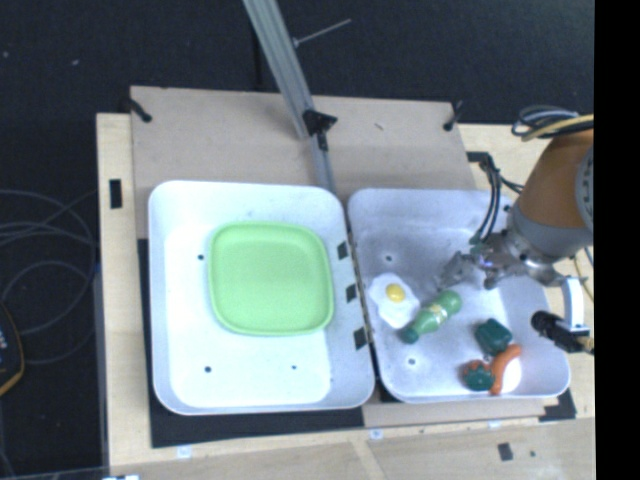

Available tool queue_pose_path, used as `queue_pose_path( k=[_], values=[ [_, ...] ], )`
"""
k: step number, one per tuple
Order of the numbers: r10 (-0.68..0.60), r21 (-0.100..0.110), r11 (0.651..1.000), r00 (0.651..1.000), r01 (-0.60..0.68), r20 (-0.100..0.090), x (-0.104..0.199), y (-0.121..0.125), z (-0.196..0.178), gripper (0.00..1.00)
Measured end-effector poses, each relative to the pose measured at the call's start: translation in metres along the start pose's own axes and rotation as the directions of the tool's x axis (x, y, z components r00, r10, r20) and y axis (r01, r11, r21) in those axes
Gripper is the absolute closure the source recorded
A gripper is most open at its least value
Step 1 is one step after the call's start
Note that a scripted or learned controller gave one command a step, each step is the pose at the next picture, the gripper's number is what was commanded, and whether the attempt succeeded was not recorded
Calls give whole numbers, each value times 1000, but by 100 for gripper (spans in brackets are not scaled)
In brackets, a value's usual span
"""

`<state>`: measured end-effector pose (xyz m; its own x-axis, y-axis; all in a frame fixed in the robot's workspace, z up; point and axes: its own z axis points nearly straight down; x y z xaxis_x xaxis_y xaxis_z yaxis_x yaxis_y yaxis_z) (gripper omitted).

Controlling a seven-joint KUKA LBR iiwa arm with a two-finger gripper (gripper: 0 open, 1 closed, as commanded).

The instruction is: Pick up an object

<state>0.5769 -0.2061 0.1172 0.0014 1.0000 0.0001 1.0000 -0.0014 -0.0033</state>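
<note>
The right bin [420,213] holds a fried egg toy [392,299], a green bottle [433,315] lying on its side, a dark green block [493,334], and an orange and white carrot-like piece [503,367] beside a small green and orange item [478,375]. My gripper [472,268] hangs low over the right bin's middle right, just above and right of the green bottle. Nothing is visibly between its fingers.
The left bin [175,368] holds a light green square plate [270,277]. A grey metal pole [285,63] slants down to the bins' divider. The grey arm with its orange band [555,183] enters from the right, with cables by the right bin's far edge.
</note>
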Motion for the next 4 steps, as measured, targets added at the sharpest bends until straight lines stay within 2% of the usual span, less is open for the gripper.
queue_pose_path(
  k=[1,3,4],
  values=[
    [0,-5,1000,1000,0,0,0,2,-13,100],
    [-1,-10,1000,1000,1,2,-1,14,-126,100],
    [-2,-4,1000,1000,2,1,-1,14,-127,100]
  ],
)
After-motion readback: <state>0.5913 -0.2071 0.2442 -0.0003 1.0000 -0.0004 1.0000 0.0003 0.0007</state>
